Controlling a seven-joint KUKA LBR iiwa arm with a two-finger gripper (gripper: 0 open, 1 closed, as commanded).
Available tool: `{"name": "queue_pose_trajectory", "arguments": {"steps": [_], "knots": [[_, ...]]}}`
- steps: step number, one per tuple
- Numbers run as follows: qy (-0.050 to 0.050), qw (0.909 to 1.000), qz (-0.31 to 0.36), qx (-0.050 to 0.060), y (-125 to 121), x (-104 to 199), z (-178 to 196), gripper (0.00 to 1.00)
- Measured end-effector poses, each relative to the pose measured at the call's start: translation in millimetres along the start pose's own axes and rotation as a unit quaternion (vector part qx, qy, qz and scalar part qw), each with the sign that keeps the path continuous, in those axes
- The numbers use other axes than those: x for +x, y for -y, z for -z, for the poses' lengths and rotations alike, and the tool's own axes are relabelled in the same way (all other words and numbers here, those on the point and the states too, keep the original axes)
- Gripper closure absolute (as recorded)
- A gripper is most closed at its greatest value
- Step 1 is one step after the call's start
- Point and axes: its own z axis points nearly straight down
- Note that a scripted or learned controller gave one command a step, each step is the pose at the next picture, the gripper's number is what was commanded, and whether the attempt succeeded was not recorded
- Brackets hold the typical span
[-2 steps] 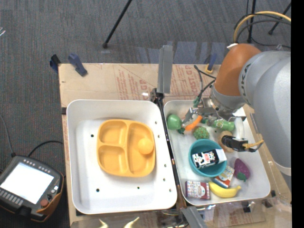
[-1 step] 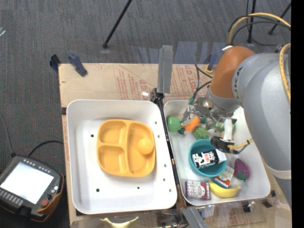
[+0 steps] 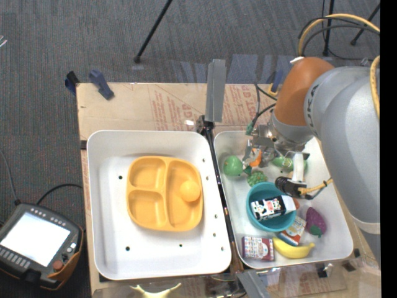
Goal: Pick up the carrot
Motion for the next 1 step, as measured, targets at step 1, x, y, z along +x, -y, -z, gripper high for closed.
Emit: {"name": "queue_pose_trajectory", "arguments": {"steps": [1], "knots": [[-0.003, 0.9947, -0.103, 0.003, 6.4, 29.0, 85.6, 1.00]]}}
